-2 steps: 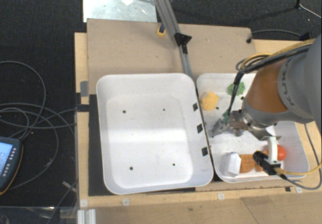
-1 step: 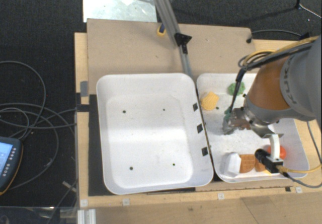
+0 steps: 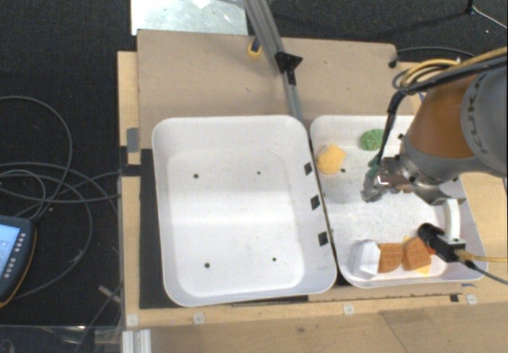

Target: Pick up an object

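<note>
My gripper (image 3: pixel 375 189) hangs over the middle of the right bin (image 3: pixel 349 216), its grey fingers pointing down toward the bin floor. A yellow block (image 3: pixel 331 159) lies up and to the left of it, near the bin's left wall. A green object (image 3: pixel 371 140) sits at the bin's far side, just above the gripper. At the bin's near edge lie a white cup-like piece (image 3: pixel 363 258), an orange block (image 3: pixel 390 257) and an orange-and-yellow piece (image 3: pixel 416 255). I see nothing between the fingers.
The left bin (image 3: pixel 238 209) sits beside the right one, sharing a clipped edge. A grey tripod leg (image 3: pixel 266 22) slants across the back of the bench. Black and yellow cables (image 3: pixel 444 244) trail from the arm over the right bin's near right corner.
</note>
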`<state>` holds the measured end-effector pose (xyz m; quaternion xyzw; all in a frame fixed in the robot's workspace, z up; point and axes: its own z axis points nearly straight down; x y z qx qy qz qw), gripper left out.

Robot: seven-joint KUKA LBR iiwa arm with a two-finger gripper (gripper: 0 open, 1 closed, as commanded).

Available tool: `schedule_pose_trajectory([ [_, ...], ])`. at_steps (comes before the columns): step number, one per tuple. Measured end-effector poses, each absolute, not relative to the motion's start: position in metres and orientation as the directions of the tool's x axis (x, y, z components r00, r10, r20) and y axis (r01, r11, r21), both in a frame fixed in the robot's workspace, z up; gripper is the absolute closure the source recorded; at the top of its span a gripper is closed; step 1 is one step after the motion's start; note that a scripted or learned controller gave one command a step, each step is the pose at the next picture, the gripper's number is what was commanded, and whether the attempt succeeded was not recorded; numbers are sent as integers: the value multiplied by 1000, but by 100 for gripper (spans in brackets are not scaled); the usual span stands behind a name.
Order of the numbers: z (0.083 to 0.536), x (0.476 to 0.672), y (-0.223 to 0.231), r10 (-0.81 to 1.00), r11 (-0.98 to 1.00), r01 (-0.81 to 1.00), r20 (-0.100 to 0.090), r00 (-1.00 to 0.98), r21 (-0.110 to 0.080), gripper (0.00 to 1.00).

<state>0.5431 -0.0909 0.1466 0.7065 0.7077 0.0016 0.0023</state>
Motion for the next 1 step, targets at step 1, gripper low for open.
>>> schedule_pose_trajectory([
  [1,200,545,-91,1000,5,1000,-1,-5,7,100],
])
